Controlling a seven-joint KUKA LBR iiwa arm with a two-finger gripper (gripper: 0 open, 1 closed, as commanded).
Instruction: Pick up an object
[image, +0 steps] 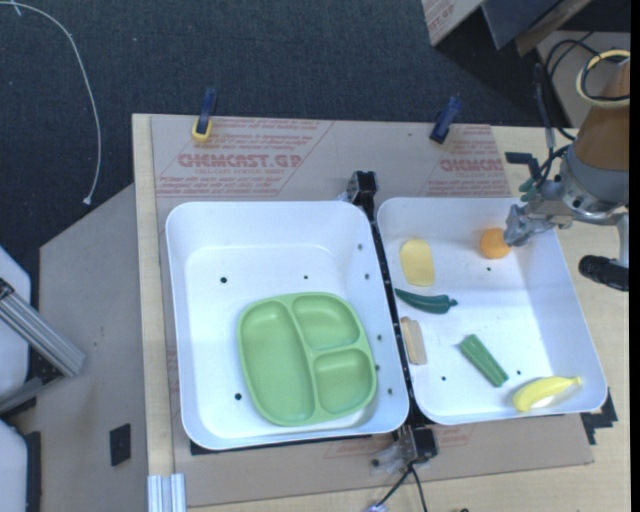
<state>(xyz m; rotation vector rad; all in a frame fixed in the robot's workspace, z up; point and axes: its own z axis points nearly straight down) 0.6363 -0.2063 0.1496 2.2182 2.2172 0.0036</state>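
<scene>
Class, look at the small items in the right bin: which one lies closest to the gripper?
The orange ball, right beside the gripper near the bin's far edge; the others lie further away.

Even, diffuse overhead light is filling the scene; exposure is looking moderate, not harsh. The 2 white bins (190, 300) are reading bright with mild glare along their rims. Shadows are staying soft and short under objects. The gripper (520, 228) at far right is showing slight blur. Overall sharpness is looking modest, colours slightly washed.
</scene>
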